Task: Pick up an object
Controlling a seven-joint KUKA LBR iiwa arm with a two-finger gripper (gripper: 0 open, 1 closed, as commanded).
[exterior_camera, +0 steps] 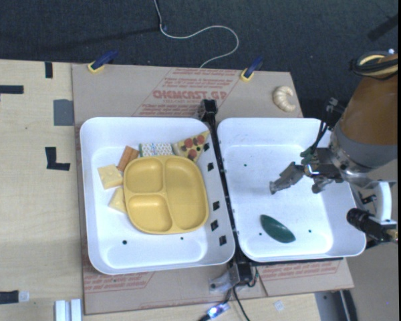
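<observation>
A dark green oval object (277,229) lies near the front of the right bin (254,139). My gripper (297,184) hangs over the middle right of that bin, behind and slightly right of the green object. It is open: one finger (281,181) reaches left, the other (318,186) points down, and nothing sits between them. In the left bin (100,246) a yellow divided plate (166,194) lies flat, with a tan square (109,176), an orange-brown block (127,157) and patterned pieces (192,144) tucked around its far and left sides.
The bins meet at a black-clipped divider (218,179). A beige knobbly thing (285,97) rests on the cardboard behind the right bin. A white cable (200,32) loops across the dark floor at the back. The arm's orange band (374,112) rises at the right.
</observation>
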